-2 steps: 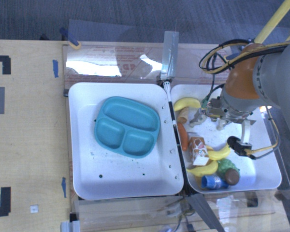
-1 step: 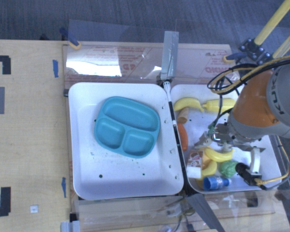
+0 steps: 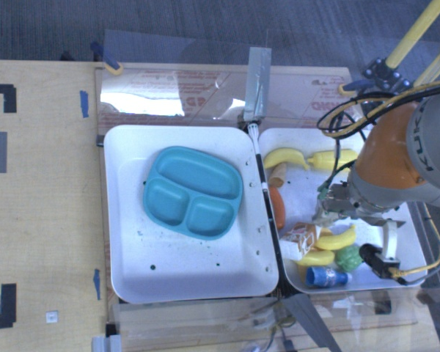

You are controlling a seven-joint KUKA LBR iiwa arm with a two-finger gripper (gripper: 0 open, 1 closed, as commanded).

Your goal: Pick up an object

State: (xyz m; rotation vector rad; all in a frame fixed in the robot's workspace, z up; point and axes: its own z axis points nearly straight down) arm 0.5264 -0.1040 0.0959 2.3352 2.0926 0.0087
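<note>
Over the right bin [image 3: 418, 266], the claw [image 3: 330, 210] hangs low among bananas [image 3: 336, 237], just above a wrapped snack [image 3: 302, 235]; its grip state is unclear. Nothing looks lifted yet, so the pick remains.

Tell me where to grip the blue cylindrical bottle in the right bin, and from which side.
Grip the blue cylindrical bottle across the middle of its round body, coming straight down from above. It lies on its side along the near wall of the right white bin, lengthwise left to right, so closing front to back spans its narrow width. The green lumpy toy crowds it behind, probably leaving little clearance.
</note>
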